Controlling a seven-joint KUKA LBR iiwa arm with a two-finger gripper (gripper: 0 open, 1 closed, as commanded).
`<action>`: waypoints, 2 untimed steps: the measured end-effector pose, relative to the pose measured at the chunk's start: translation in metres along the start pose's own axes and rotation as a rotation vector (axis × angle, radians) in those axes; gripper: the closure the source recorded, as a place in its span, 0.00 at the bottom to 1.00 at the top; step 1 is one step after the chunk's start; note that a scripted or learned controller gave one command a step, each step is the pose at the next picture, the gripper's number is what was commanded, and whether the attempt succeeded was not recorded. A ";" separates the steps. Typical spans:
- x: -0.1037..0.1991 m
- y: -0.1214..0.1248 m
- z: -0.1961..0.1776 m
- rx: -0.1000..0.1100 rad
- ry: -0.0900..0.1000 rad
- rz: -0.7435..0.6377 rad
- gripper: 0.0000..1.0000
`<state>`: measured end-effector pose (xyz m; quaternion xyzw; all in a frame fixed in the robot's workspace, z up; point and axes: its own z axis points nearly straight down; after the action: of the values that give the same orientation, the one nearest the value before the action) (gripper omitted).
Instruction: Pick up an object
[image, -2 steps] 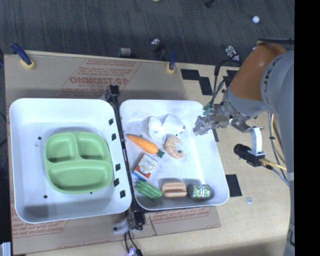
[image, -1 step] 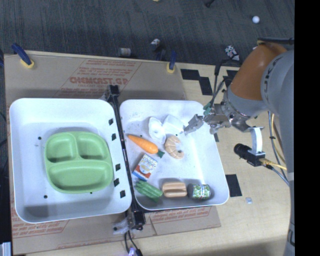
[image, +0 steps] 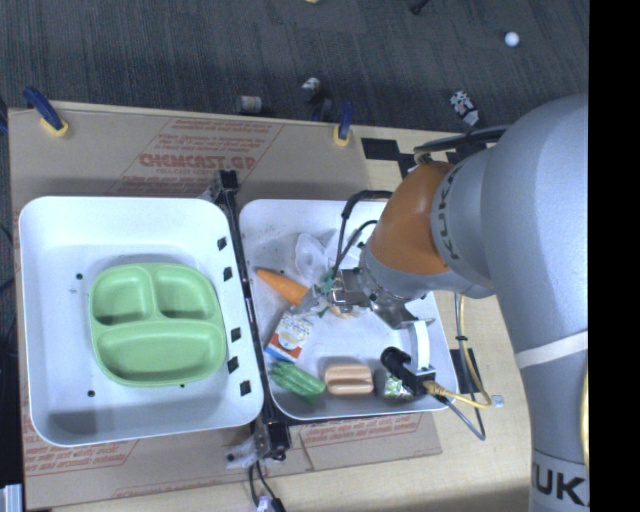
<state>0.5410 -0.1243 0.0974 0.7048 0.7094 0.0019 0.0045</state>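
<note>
The arm reached in over the right bin (image: 262, 222), its tool (image: 335, 291) low near the bin's middle; whether it was apart or together could not be told. A carrot (image: 282, 286) lay just left of the tool, a small packet (image: 290, 335) below it. A hot dog (image: 348, 379) and a green vegetable (image: 295, 379) lay near the front wall, apart from the tool. A green divided plate (image: 155, 323) sat in the left bin (image: 60, 225).

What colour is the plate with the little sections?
Light green. The divided plate shows clearly in the camera view, in the left bin.
</note>
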 end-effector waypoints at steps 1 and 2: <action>0.000 0.002 -0.011 -0.004 -0.001 -0.005 1.00; -0.055 -0.065 -0.063 0.010 0.003 0.004 1.00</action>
<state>0.4763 -0.1798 0.1603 0.7061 0.7082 -0.0006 -0.0003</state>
